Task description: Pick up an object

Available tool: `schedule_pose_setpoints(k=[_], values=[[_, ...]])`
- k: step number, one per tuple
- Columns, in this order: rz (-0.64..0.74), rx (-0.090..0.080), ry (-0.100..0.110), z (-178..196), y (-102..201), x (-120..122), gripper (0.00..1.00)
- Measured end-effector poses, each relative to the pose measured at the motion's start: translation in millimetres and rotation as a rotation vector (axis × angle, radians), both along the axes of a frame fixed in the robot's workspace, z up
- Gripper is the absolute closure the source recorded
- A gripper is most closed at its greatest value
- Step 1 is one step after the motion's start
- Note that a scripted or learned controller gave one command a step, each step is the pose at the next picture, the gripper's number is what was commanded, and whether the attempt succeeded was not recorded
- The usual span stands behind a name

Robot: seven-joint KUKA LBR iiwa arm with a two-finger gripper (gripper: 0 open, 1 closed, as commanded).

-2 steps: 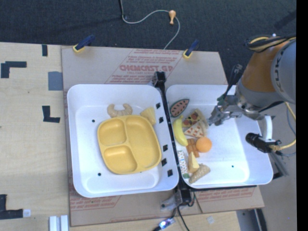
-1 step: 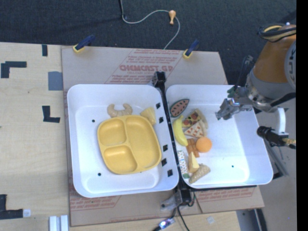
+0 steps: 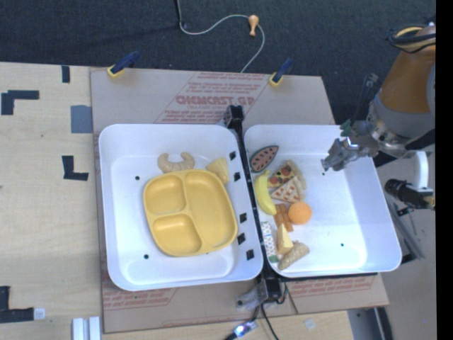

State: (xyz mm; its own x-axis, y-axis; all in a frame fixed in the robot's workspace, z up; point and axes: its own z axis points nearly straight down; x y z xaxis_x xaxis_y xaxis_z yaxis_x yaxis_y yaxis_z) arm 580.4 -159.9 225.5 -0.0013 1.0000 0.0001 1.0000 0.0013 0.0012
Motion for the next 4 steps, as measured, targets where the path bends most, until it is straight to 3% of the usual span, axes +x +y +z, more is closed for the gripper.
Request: schedule_pose_setpoints(k=[1, 2, 4], values=[[0.005, 0.002, 0.003, 9, 52, -12, 1.0], [0.004, 0.001, 0.005, 0, 105, -40, 1.0], [0.002, 0.0, 0.002, 8, 124, -38, 1.0]])
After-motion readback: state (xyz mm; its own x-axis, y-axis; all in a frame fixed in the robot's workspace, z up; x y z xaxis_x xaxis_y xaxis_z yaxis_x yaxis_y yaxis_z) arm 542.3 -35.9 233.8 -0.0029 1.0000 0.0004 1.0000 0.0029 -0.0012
